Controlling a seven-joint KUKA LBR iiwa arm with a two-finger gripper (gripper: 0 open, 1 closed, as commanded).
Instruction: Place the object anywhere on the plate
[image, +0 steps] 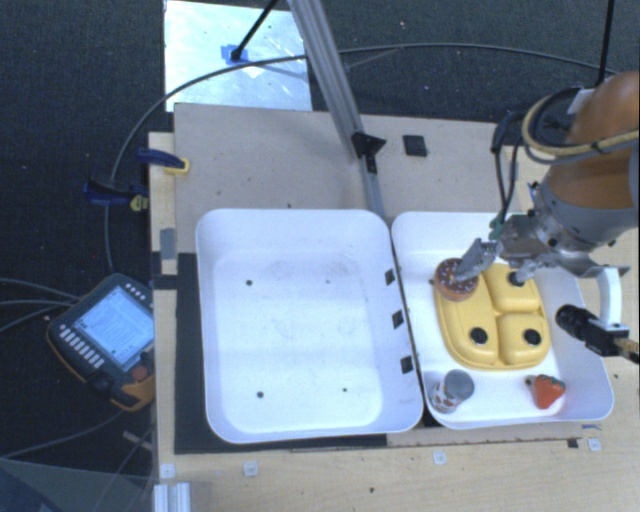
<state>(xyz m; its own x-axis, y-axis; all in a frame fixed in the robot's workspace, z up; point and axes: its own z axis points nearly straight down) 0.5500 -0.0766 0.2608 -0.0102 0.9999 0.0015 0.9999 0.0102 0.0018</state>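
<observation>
Here the gripper (478, 258) hangs over the far left part of the yellow plate (497, 322), which lies in the right bin (590, 400). A grey finger slants down toward a small brown round object (456, 279) that sits at the plate's far left corner, on or just against its rim. Whether the pincer has that piece between its tips, or how wide it stands, cannot be told from this slant, since the wrist hides the second tip.

2 other small things lie in the same bin off the plate: a grey cup-like piece (452, 389) at the near left corner and a red-orange piece (546, 391) near the front wall. The left bin (215, 300) lies beside them.

As a judgement, the step in hand is the set-down or release of the brown object at the plate's edge. To do it well, the arm should carry the piece a little toward the plate's middle, over 1 of the hollows, because a rim is a poor seat and a round thing may roll off into the bin. It should lower straight, let go only when the piece rests, and lift vertically so the tips do not drag it.
</observation>
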